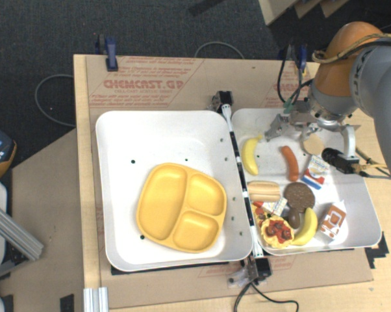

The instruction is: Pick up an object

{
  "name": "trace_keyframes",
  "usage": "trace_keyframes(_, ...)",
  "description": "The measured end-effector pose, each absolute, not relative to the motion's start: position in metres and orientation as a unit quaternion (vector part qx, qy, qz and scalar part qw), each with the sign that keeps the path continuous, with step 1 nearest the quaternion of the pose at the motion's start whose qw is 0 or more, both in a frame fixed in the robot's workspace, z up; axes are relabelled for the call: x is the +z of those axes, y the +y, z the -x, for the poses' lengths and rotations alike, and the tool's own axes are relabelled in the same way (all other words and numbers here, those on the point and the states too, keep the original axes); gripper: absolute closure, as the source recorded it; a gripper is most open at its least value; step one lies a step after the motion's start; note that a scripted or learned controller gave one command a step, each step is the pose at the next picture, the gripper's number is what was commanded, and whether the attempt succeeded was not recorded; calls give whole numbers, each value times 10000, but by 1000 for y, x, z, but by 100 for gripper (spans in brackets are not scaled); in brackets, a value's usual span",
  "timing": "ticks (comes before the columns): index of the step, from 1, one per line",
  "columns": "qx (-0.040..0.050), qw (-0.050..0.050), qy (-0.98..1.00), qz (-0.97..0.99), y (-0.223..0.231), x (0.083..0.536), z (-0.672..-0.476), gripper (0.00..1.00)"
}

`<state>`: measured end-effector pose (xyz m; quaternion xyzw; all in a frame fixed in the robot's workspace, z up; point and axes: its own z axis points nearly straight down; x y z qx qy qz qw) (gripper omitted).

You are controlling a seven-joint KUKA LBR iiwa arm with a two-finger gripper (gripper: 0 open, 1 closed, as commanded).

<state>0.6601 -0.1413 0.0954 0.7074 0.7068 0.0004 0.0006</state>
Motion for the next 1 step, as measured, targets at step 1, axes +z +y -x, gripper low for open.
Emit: trace_keyframes(1,-16,-25,7057,-7085,-170,84,-602,0)
